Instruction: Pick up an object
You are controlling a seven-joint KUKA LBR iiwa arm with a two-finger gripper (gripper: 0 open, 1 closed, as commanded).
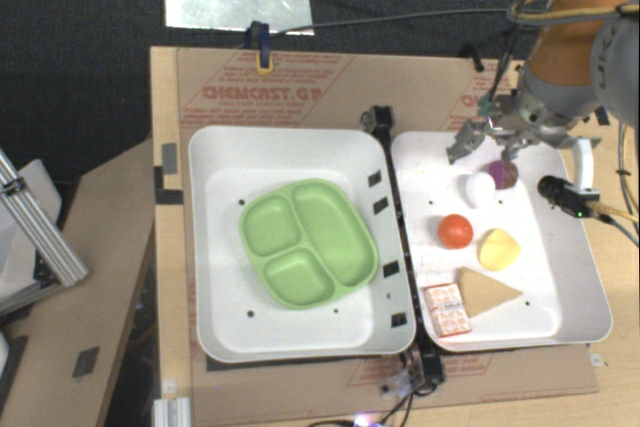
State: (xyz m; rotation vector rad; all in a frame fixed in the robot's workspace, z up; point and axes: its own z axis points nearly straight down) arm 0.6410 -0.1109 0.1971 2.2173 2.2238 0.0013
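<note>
Foreground: red box and tan wedge lie at the right bin's near edge, touching.
Middle: orange ball and yellow lump, just apart.
Left bin: holds a green tray.
Gripper: fingers spread, holding nothing, poised over the right bin's far end.
Target, likely: white egg beside purple ball; the egg sits at six o'clock from the gripper, close under it, calling for a short drop.
</note>
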